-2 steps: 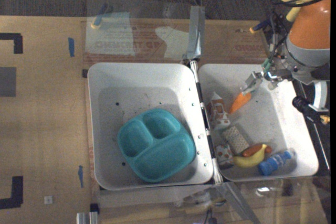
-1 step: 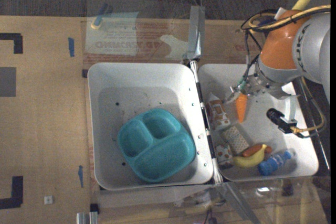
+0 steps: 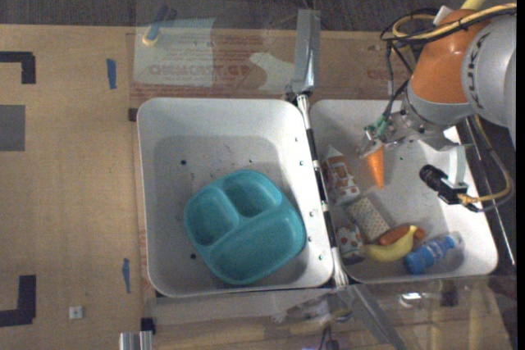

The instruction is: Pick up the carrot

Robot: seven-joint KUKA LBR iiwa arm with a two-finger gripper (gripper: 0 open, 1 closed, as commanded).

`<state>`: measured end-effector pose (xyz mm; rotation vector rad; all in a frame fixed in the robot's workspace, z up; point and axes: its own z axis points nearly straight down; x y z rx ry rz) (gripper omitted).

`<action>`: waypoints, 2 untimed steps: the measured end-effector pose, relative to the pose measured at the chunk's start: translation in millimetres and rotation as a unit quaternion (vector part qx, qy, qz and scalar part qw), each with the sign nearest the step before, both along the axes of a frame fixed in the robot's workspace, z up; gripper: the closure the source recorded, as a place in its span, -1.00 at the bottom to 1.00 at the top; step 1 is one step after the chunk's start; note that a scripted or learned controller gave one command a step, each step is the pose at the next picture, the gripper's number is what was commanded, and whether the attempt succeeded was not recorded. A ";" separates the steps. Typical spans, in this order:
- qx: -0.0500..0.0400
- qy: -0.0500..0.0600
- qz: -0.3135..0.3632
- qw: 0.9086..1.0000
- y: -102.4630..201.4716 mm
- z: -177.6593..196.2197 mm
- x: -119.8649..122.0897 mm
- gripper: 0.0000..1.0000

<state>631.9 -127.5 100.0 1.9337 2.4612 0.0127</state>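
Note:
The carrot is a short orange cone in the right bin, pointing down toward the bin floor near its upper middle. My gripper reaches in from the right, below the orange band, with its fingers closed around the carrot's thick upper end. The carrot hangs from the fingertips, apart from the other items in the bin.
The right bin also holds a small printed box, a patterned cylinder, a banana with an orange item on it, and a blue bottle. A teal divided plate lies in the left bin.

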 end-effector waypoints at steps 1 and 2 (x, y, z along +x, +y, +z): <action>-0.001 0.005 0.030 1.000 -2.6 88.7 21.2 1.00; -0.002 0.002 0.030 1.000 -3.5 99.5 22.3 1.00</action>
